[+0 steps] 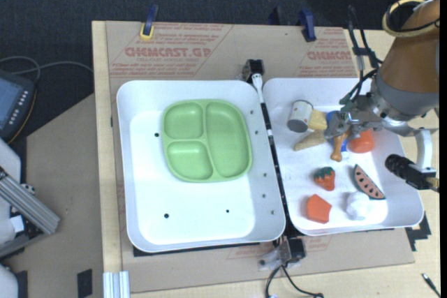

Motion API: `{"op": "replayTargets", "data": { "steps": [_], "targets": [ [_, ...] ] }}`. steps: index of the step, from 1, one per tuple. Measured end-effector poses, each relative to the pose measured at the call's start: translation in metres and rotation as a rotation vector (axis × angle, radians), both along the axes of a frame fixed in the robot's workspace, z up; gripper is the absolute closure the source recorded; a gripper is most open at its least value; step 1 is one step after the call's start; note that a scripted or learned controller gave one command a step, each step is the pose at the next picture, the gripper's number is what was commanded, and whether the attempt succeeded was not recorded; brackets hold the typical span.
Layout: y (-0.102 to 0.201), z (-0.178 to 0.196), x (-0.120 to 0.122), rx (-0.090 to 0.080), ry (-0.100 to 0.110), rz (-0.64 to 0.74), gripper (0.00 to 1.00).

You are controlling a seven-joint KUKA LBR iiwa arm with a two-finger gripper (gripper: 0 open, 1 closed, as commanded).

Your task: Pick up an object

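Toys crowd the right bin point(412, 216): a grey cup point(301, 115) near its left wall, a tan stick point(311, 142) beside it, a strawberry point(324, 178), an orange block point(318, 209), a watermelon slice point(368, 183) and a white lump point(358, 205) toward the near edge. The gripper point(347, 128) hangs low over the far right part, just by a round orange piece point(361, 143), probably its target (whether it is spread or closed I cannot tell). A green divided plate point(207, 139) sits in the left bin point(140, 220).
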State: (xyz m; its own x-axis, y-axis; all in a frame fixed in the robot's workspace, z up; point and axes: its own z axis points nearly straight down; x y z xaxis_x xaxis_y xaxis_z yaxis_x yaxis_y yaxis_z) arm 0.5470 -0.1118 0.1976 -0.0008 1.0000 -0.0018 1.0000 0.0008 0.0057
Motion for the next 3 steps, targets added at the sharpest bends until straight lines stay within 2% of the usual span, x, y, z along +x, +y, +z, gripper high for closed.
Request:
{"op": "replayTargets", "data": {
  "steps": [1, 3],
  "targets": [
    [0.000, 0.029, 0.001, 0.000, 0.000, 0.001, 1.00],
    [0.075, 0.031, 0.072, 0.001, 0.000, 0.004, 1.00]
  ]
}}
